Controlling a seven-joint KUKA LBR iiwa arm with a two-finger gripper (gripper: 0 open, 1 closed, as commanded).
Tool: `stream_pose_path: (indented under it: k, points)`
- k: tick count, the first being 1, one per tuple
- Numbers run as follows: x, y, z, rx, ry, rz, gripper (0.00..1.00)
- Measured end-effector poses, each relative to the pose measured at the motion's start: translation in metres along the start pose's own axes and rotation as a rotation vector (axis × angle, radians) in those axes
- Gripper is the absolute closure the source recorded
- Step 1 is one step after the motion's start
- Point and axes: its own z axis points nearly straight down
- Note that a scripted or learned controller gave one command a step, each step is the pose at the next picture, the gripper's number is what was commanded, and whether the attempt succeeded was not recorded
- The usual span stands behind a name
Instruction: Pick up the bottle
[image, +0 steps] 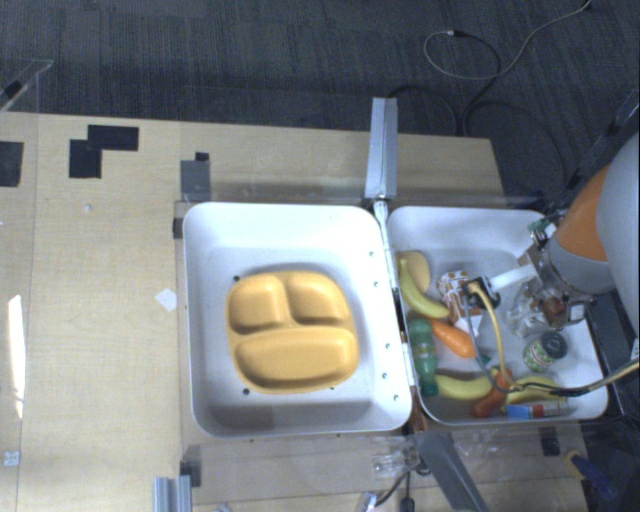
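Observation:
A green bottle (423, 352) lies in the right bin (470, 222), along its left wall, between two bananas. My gripper (546, 303) hangs over the right side of that bin, well to the right of the bottle and apart from it. The grey arm with its orange band (590, 225) comes in from the right edge. Just below the gripper a round dark can (546, 352) stands on the bin floor.
The right bin also holds a yellow banana (418, 285), a second banana (462, 385), an orange carrot (455, 340), a small box (458, 288) and a blue pen-like item (528, 410). The left bin (200, 300) holds a yellow divided tray (292, 328).

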Motion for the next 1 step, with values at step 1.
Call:
stream_pose_path:
  k: [1]
  points:
    - [0.0326, 0.0426, 0.0139, -0.014, -0.006, 0.014, 1.0]
